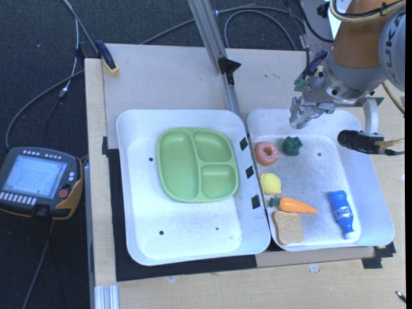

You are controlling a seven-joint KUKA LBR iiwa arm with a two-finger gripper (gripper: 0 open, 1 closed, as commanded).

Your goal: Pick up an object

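Observation:
The right bin [370,198] holds a pink frosted donut [266,152], a dark green toy [293,145], a yellow lemon [271,184], an orange carrot [297,205], a slice of toast [288,228] and a blue bottle [341,212]. My gripper [301,118] hangs over the bin's far edge, just above and behind the green toy and apart from it. Nothing shows between its fingers.
The left bin [138,224] carries a green divided plate [197,165]. A metal pole [209,24] slants down to the seam between the bins. A teach pendant [38,182] lies off the bench at the left.

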